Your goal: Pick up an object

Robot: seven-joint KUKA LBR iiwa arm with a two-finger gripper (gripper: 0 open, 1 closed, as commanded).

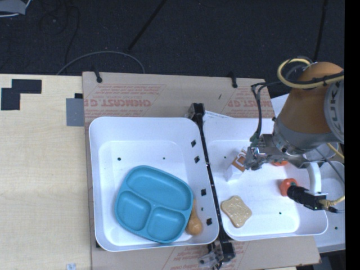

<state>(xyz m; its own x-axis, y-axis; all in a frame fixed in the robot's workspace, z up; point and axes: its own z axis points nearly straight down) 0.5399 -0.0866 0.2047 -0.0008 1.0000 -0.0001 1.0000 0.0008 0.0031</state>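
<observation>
Across two bins lie one blue tray (pixel 153 204), one toast piece (pixel 235 211); end effector (pixel 247 161) grip state unclear

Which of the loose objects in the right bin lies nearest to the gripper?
The small brown piece, beside the gripper; the tan toast lies lower.

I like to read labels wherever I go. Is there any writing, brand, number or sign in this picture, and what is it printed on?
Red print on the cardboard sheet behind the left bin: it runs upside down and is too blurred to read for certain.
Red print on the same cardboard behind the right bin: too small and cut off to read.
Red print on the cardboard's front edge: too blurred to read.
The blue plate: no writing.
</observation>
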